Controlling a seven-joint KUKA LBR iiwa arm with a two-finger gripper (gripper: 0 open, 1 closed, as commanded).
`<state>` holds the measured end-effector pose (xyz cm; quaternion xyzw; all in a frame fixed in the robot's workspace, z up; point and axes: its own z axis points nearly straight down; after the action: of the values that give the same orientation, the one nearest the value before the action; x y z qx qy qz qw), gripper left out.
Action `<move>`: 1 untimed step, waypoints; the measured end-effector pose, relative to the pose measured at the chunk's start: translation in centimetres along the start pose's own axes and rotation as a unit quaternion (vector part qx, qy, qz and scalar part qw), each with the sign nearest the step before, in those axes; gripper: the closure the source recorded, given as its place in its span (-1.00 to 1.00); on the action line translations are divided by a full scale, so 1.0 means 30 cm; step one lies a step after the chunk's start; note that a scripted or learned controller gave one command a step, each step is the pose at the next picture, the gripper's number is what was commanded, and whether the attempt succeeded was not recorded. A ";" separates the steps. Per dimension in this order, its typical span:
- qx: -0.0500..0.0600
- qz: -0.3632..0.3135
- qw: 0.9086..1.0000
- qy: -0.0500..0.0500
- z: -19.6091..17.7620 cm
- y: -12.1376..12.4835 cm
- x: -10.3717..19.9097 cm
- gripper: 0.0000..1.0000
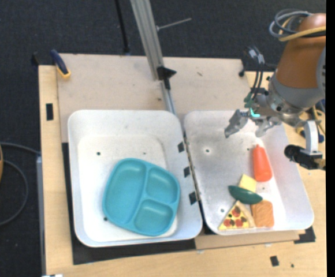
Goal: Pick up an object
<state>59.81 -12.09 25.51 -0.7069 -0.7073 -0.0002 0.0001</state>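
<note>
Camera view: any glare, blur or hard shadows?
Camera view: even, diffuse light, only soft shadows; mild sheen on the right bin floor; blue plate and carrot sharp enough; gripper slightly soft; whole frame low-resolution.

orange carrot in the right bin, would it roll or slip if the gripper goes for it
The orange carrot looks rounded and tapered, so it may roll sideways if nudged. Its smooth surface suggests that it could slip from a pinch near the narrow tip. It lies apart from the food pile, so the gripper, poised open above it, likely has room to close across its middle.
</note>
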 end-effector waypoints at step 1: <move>-0.001 0.000 1.000 0.000 -0.002 0.001 0.000 -1.00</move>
<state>59.85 -12.09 25.57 -0.7068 -0.7074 -0.0006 -0.0004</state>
